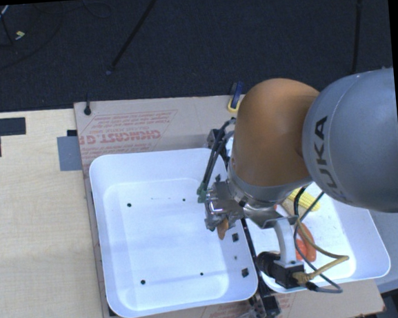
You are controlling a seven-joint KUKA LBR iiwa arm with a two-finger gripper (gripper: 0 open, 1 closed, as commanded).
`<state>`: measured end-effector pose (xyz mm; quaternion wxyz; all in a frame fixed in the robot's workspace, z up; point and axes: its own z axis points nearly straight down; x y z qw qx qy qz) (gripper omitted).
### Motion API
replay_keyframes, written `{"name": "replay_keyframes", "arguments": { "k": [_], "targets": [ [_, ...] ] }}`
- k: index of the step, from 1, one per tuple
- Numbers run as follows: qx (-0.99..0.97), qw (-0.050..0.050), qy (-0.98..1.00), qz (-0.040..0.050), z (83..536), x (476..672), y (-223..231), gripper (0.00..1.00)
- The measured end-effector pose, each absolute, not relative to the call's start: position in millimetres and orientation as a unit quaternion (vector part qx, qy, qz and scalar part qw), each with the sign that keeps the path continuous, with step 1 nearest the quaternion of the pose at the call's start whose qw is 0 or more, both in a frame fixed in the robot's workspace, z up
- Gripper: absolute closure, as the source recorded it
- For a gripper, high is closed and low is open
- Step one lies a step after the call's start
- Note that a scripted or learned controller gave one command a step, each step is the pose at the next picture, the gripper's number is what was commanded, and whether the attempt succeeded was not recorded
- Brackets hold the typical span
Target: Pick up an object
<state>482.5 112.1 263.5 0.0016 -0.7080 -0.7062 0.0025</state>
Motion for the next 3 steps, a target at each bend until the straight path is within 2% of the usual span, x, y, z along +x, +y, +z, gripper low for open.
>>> {"name": "replay_keyframes", "arguments": {
  "k": [1, 2, 3],
  "targets": [
    [-0.707, 0.001, -0.707, 0.0009, 278.8, 475.5, 127.3, 1.0],
    [-0.706, 0.0, -0.708, 0.0001, 256.3, 548.0, 180.1, 1.0],
    [-0.709, 0.0, -0.705, 0.0008, 289.4, 535.2, 164.3, 1.0]
  ]
}}
